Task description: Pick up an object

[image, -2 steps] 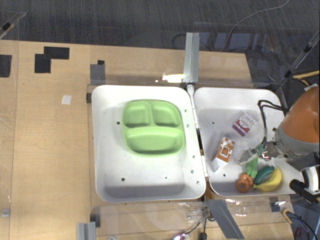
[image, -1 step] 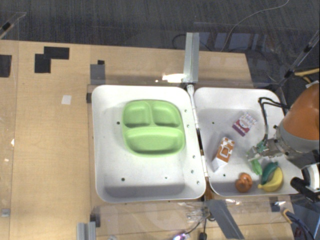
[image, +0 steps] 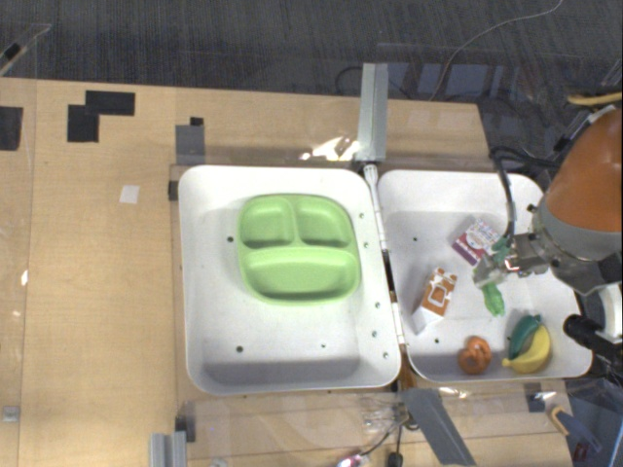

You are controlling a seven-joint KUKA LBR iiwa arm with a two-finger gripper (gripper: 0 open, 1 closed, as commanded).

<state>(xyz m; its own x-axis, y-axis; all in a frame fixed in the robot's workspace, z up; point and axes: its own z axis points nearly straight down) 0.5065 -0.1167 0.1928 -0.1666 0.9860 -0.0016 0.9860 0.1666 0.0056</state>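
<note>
The right bin (image: pixel 419 197) holds several small objects. A purple and white packet (image: pixel 475 238) lies near its middle, with an orange and white carton (image: pixel 438 293) below and to the left. A small green item (image: pixel 494 301) lies right of the carton. An orange fruit (image: pixel 475 354) and a yellow banana with a green end (image: pixel 527 346) sit by the front wall. My gripper (image: pixel 498 264) reaches in from the right and hangs just right of the packet, directly above the green item. Whether it touches either one is unclear.
The left bin (image: pixel 209 290) holds a green divided plate (image: pixel 296 246) near its centre. A metal divider post (image: pixel 374 115) stands behind the gap between the bins. The arm's orange band (image: pixel 589 178) sits over the right bin's right edge.
</note>
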